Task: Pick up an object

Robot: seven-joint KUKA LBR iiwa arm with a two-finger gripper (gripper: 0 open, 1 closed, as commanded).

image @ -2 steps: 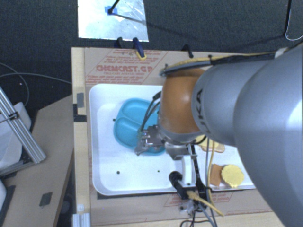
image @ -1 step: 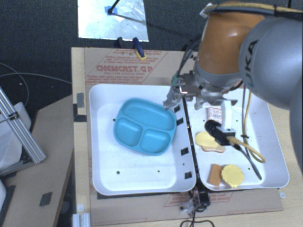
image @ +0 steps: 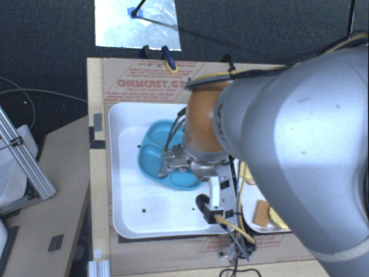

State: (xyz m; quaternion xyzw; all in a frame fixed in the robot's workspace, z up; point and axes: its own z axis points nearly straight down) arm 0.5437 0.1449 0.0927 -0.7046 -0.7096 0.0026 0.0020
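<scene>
My arm (image: 288, 131) fills the right half of the frame and my wrist hangs low over the left bin (image: 130, 212), right above the blue plastic dish (image: 154, 154) that lies in the middle of that bin, a little toward its upper right. My own wrist hides the grasping end, so I cannot tell whether anything is caught there or how it is set. I judge the task barely under way: I am down at the dish, but it rests flat on the bin floor and nothing is visibly lifted, so the grip and the raise both remain. Counting what I can: two white bins side by side on the tabletop, one blue dish with what look like two or three lobed compartments in the left bin, and in the right bin (image: 253, 228), at the lower right of the frame, one small orange-brown block (image: 262, 213) beside one yellow piece (image: 277, 219) that my arm partly covers.
</scene>
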